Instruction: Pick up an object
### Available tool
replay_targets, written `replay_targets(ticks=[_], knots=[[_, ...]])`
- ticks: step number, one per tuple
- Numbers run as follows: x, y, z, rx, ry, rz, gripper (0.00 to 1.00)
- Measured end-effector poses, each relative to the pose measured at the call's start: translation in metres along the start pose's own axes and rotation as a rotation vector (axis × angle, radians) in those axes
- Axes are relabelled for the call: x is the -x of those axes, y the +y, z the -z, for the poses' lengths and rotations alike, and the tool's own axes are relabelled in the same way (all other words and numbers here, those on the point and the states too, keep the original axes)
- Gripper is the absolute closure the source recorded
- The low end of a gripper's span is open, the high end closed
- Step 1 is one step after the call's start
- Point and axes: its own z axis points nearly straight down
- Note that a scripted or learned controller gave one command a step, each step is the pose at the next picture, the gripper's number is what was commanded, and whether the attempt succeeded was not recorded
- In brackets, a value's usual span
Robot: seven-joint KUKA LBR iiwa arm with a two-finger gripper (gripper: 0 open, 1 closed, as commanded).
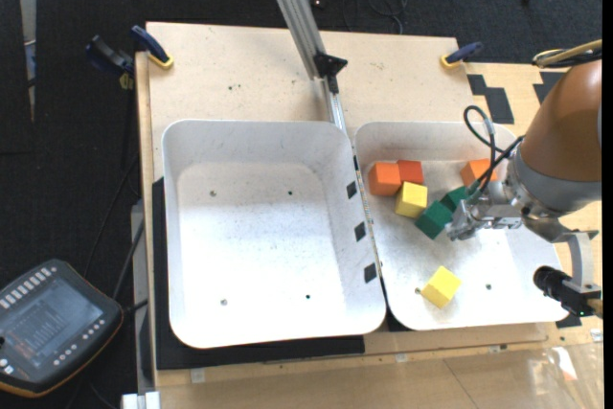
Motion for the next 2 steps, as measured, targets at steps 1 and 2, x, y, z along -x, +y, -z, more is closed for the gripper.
replay_targets(ticks=[1,2], knots=[[0.000,0.002,0.053,0.001,0.000,0.001,1.00],[-0.046,0.035,0.038,-0.004,0.002,0.005,1.00]])
